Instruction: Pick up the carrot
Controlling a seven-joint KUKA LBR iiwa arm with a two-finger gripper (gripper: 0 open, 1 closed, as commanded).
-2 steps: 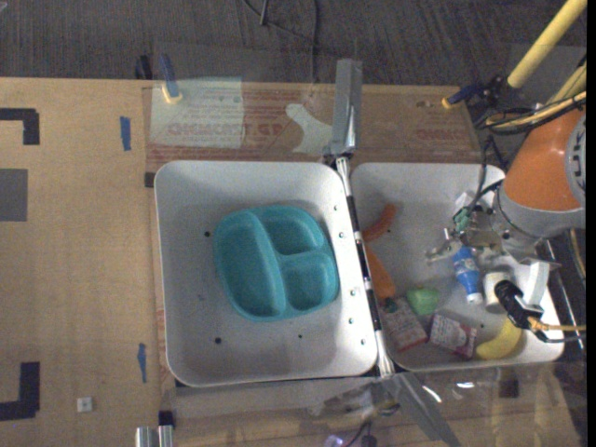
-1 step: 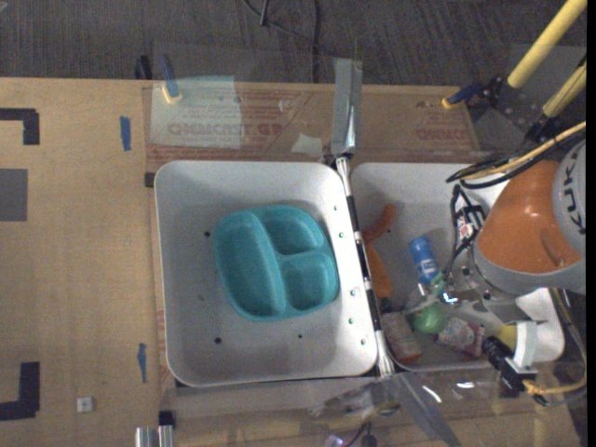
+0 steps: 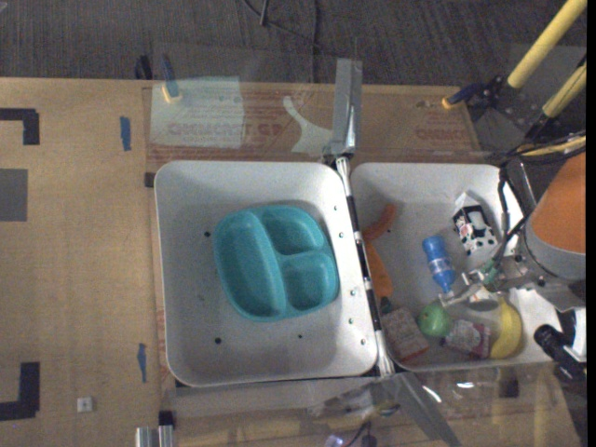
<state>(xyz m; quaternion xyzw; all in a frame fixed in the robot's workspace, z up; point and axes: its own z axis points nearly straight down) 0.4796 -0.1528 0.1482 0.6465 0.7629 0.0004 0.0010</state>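
The carrot [image 3: 377,242] is an orange stick lying along the left wall of the right bin [image 3: 410,180], with its lower end near the divider. My gripper [image 3: 470,289] hangs low over the right part of that bin, well to the right of the carrot and just above the green apple [image 3: 432,320]. Nothing of the carrot is near the gripper. The arm's orange band [image 3: 570,203] shows at the right edge.
A blue bottle [image 3: 438,261] lies between the carrot and the gripper. A black-and-white carton [image 3: 473,226], a yellow fruit [image 3: 508,331] and two packets [image 3: 403,331] share the right bin. A teal divided plate [image 3: 277,261] sits in the left bin [image 3: 186,277].
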